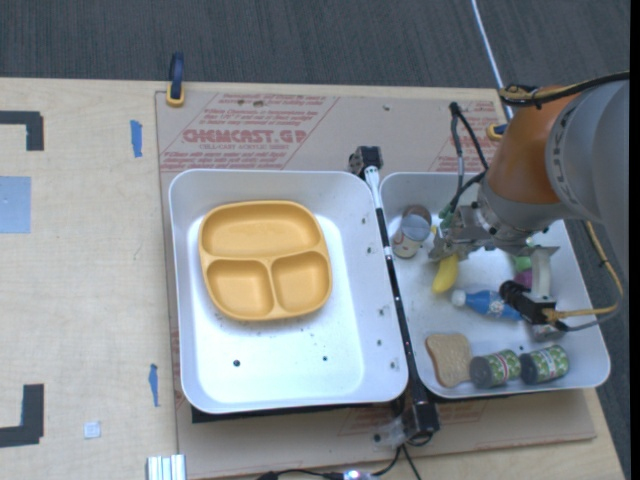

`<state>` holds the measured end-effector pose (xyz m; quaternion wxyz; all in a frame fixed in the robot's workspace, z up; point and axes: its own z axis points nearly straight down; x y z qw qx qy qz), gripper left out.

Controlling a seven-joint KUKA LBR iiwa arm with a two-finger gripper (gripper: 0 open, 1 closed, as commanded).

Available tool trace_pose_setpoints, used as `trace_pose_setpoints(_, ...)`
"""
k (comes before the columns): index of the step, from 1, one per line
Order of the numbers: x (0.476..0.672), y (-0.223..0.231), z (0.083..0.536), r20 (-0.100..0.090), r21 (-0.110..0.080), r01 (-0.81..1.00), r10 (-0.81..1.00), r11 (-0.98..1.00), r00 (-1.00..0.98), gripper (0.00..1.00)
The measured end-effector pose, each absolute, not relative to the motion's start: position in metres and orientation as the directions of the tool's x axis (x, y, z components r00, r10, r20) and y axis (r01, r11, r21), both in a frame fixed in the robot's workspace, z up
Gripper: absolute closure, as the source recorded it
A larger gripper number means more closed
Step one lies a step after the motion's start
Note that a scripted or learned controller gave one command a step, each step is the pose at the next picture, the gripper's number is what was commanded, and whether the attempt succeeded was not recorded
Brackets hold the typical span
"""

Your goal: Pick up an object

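Dark carpet surrounds the pale wooden desk [90, 298], on which we see two white bins side by side. We note in the left bin [250, 373] a yellow three-compartment plate [265, 258], lying flat toward its far side. Reaching in from the right, the grey arm [590, 148] with its orange band lowers its pincer [458, 243] into the right bin [590, 363], directly above a yellow banana-like object [446, 273]; whether the pincer is spread or pressed together we cannot tell. Near it lie a small tin can [411, 232], a blue bottle [488, 303], a bread slice [449, 358] and two dark cans [520, 366] along the near wall.
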<state>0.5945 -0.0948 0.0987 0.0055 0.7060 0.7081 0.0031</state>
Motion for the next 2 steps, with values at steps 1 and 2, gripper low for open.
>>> trace_pose_setpoints(1,0.535,-0.012,0.185,0.001,0.002,1.000,1.000,0.002,-0.002,1.00)
trace_pose_setpoints(2,0.538,-0.054,0.197,-0.002,0.002,1.000,1.000,0.000,0.000,1.00)
